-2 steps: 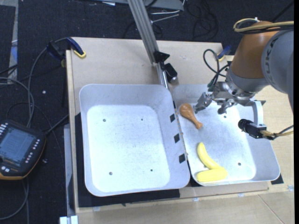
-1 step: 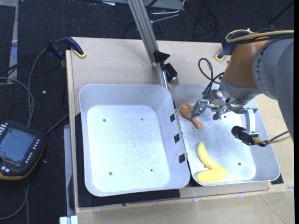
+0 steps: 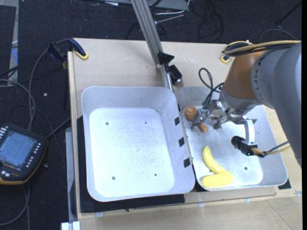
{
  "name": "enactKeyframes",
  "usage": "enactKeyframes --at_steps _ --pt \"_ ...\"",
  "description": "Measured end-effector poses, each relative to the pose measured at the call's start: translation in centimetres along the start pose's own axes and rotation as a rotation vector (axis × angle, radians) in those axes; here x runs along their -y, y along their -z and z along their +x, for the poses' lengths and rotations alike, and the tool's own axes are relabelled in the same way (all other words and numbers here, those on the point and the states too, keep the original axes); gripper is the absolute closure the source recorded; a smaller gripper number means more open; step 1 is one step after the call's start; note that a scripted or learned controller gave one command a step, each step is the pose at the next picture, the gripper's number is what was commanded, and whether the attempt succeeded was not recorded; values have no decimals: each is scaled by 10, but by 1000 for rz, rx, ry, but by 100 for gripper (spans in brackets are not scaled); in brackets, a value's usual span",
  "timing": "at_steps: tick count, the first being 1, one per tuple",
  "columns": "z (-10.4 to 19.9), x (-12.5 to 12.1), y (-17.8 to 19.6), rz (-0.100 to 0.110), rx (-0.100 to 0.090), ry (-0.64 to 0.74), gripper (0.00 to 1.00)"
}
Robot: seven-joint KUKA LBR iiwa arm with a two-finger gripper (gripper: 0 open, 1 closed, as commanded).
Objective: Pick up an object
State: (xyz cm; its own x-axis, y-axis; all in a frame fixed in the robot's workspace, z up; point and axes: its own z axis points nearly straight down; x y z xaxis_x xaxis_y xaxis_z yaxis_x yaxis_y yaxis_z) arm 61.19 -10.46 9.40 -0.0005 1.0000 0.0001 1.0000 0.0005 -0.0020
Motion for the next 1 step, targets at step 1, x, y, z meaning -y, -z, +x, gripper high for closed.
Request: enactKeyframes --at_steps 1 --pt "0 -1 12 -2 1 0 100"
